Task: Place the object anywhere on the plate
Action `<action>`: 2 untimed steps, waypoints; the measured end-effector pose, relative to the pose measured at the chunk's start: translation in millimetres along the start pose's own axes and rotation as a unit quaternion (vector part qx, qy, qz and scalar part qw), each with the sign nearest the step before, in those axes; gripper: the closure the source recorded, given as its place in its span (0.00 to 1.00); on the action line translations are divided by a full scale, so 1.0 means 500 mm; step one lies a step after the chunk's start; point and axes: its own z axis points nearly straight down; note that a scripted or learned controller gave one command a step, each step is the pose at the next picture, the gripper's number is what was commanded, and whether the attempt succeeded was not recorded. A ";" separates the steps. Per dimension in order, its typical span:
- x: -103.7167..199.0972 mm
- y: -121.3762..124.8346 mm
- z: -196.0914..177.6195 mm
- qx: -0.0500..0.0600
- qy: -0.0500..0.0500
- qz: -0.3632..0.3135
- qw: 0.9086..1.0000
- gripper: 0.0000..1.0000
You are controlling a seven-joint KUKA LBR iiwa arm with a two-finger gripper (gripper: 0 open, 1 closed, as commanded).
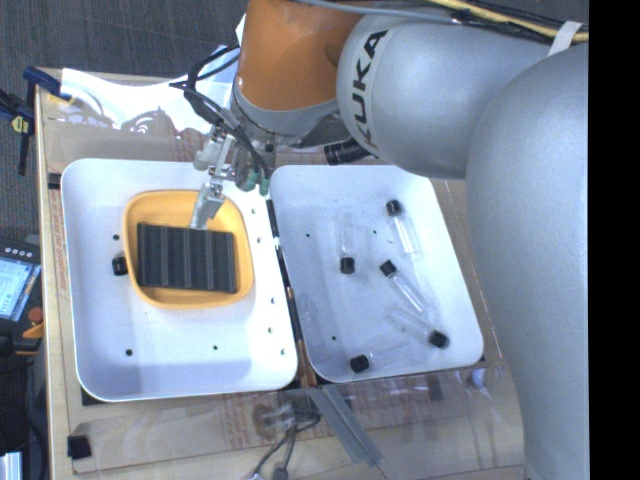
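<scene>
One arm: the grey KUKA arm with the orange band [470, 98] reaches in from the right, over the far edge of the bins.
Two bins: the shallow white left bin [90, 348] and the shallow white right bin [320, 353] sit side by side on the wooden counter [200, 428], edges nearly touching.
One plate: a yellow rounded-square plate [140, 213] lies in the left bin, towards its far half.
One task object: a dark grey ribbed rectangular block [187, 258] lies flat on the plate, inside its rim, so it looks already placed.
Handling: the block looks stiff and fairly light, not fragile. Its ribbed top should resist slipping. The sound grip would be across its two long edges near the middle, since it lies low.
One end effector: the metal two-finger end effector [212, 200] hangs over the far rim of the plate, just beside the block's far edge. I cannot tell whether it is open or closed, and nothing is seen held in it.
Five caps: small black caps [347, 264] on clear tubes are scattered in the right bin. The tubes are too faint to count surely.
One bit: a small black piece [120, 265] lies in the left bin, just beside the plate's left rim.
</scene>
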 end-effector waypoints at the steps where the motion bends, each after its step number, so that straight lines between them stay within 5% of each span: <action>1: 0.029 0.064 0.029 0.000 0.000 -0.014 1.000 0.00; 2: 0.094 0.126 -0.021 -0.001 -0.001 -0.114 0.993 0.00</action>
